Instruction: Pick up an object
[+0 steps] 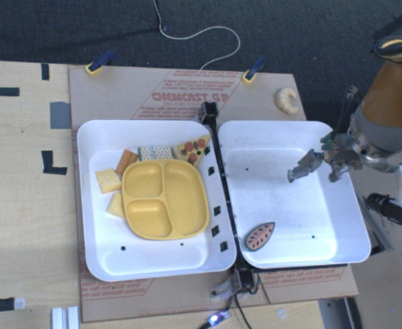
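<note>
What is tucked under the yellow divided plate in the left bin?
Flat pieces poke out from under the yellow divided plate: pale square pieces and an orange-brown strip at its left, and a pizza-like slice at its top edge. Whatever lies beneath the plate's middle is covered.

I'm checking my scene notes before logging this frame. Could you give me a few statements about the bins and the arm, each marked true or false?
1. The yellow plastic divided plate lies in the left white bin. True.
2. The pink leaf-shaped watermelon slice toy sits in the left bin. False: it lies in the right white bin, near its front edge.
3. The pincer hangs over the right bin. True.
4. The pincer holds the slice toy. False: the toy lies apart from it on the bin floor.
5. A beige curved piece lies on the cardboard outside the bins. True.
</note>
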You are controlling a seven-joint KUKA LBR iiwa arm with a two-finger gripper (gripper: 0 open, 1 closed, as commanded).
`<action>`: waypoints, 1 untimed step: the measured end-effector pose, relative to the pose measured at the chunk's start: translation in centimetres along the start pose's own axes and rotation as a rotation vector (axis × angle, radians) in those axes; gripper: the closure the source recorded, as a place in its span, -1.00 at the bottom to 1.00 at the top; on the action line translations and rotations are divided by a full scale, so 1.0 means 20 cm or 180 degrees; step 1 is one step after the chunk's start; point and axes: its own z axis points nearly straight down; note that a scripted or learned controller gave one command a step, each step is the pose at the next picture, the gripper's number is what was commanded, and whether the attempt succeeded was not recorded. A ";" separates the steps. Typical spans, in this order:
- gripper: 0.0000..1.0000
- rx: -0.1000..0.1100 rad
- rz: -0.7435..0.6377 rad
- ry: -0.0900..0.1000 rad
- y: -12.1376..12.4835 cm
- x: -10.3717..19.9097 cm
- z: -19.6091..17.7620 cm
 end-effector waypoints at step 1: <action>-1.00 -0.0039 -0.0009 -0.0006 0.01 0.00 -0.03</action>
